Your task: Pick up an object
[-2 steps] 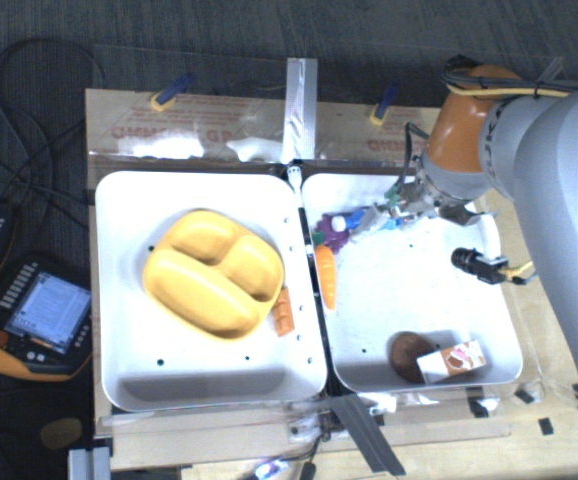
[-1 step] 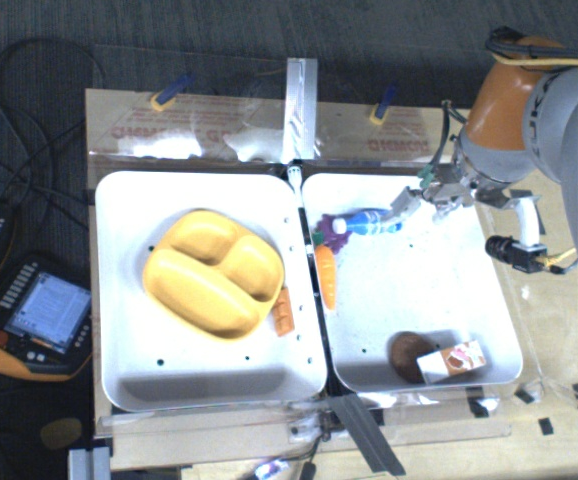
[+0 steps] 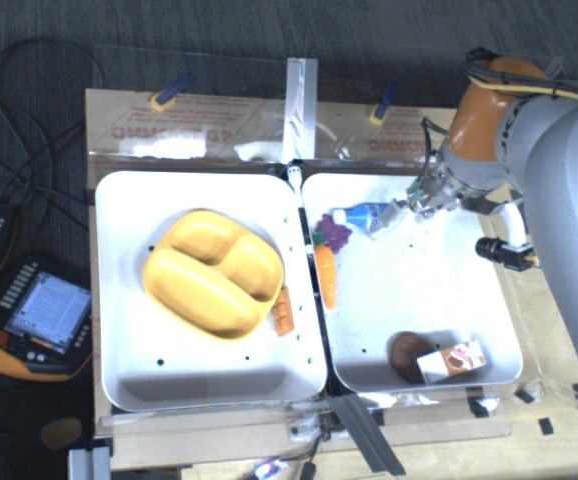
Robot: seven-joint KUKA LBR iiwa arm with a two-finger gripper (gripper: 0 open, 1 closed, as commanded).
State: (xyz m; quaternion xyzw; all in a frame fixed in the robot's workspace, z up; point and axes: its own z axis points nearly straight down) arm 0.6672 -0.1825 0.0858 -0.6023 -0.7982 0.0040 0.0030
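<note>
Lying nearest, right bin front: a small white carton [image 3: 454,360] with a brown picture on its side sits tilted at the front wall of the right bin [image 3: 469,298], touching a round dark brown object [image 3: 405,353] just to its left.
Left bin: a large yellow, bun-shaped object [image 3: 214,271] fills the middle of the left bin [image 3: 129,358]; a small orange piece [image 3: 283,313] lies against its right edge, near the bin's right wall.
Divider side of right bin: an orange carrot [image 3: 325,275] lies lengthwise just inside the right bin's left wall, with a purple grape bunch [image 3: 332,233] touching its far end.
Far part of right bin: a blue and white tube-like item [image 3: 365,215] lies slanted beside the grapes, its right end reaching toward the gripper.
Gripper: the gripper [image 3: 425,197] hangs over the far right part of the right bin, just right of the blue item's end.
Fingers: too small and cluttered to judge; whether they are spread or closed cannot be told, and nothing is seen between them.
Arm: the grey arm with its orange band [image 3: 484,118] comes in from the right edge.
Beyond the bins: a brown board [image 3: 209,118] with two blue and yellow clamps at its far edge.
</note>
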